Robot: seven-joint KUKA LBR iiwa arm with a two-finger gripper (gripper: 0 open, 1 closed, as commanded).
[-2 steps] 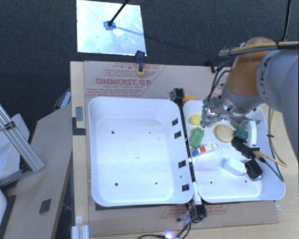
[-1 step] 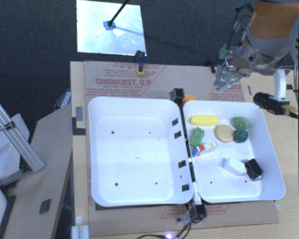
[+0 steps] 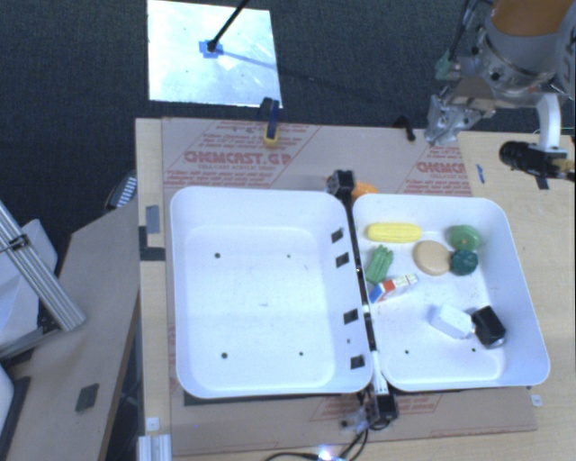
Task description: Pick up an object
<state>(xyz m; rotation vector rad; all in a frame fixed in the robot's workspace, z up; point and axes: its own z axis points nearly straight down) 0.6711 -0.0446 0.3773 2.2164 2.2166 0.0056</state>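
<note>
A: We are looking down at a slant on the desk (image 3: 108, 270), pale wood, lying on dark blue carpet (image 3: 72, 72). A cardboard sheet (image 3: 234, 153) printed in red is lying under two shallow white bins side by side. A shiny square panel (image 3: 213, 54) is sitting on the carpet at the upper left of the frame.

B: And the bins?

A: We are seeing the left bin (image 3: 261, 288) near the centre of the frame, and the right bin (image 3: 517, 297) touching it along a row of black clips. The objects are all sitting in the right bin: a yellow piece (image 3: 393, 233) at the top, a tan oval (image 3: 432, 258) below it, a green ball (image 3: 464, 238) and a teal ball (image 3: 464, 262) just beside it, a green toy (image 3: 379, 264) near the divider, a red, white and blue tube (image 3: 392, 287), and lower down a white block (image 3: 450, 320) touching a black block (image 3: 489, 326).

B: Where is the arm hanging?

A: The arm (image 3: 531, 18) is reaching in at the upper right corner, orange band at the frame's edge. The hand (image 3: 443, 131) is hovering above the cardboard, beyond the right bin's far rim, well apart from every object. It is holding nothing, and we cannot tell how far it is open.
</note>
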